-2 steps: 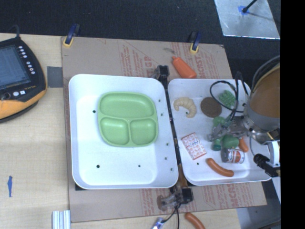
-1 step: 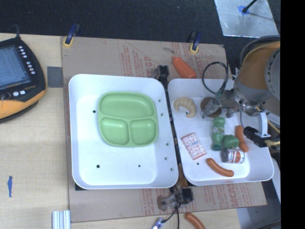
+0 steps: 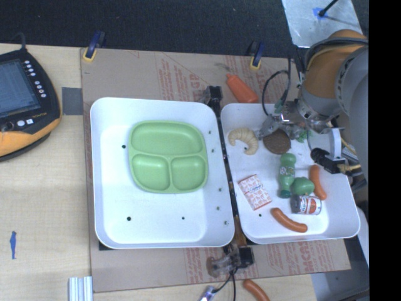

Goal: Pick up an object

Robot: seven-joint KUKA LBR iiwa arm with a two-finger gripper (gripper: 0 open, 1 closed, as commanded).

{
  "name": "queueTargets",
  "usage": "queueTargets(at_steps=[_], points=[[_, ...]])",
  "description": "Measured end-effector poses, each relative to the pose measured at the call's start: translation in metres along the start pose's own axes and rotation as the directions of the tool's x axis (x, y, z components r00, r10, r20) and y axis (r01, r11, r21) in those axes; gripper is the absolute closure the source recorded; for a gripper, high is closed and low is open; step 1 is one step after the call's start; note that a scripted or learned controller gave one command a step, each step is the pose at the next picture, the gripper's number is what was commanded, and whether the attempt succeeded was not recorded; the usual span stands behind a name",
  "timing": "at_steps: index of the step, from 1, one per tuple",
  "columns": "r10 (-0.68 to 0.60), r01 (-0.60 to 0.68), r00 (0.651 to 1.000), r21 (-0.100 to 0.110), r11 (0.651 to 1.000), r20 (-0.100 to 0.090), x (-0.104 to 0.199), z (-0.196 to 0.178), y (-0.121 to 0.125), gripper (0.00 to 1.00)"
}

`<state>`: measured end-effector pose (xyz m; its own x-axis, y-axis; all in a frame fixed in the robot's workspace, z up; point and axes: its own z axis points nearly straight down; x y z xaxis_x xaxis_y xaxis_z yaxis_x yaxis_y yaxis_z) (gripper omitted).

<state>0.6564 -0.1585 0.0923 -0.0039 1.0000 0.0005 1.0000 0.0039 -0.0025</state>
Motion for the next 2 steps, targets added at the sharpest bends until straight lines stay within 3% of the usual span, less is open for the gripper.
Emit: queueTargets(at_steps=[1,2], points=[[-0.004,0.004,1.000,-0.003,1.000,0.002,-0.001,-0.013,0.001,1.00],[0.002,-0.002,1.000,0.000,1.000,0.001,-0.033,-0.060,-0.076,1.00]])
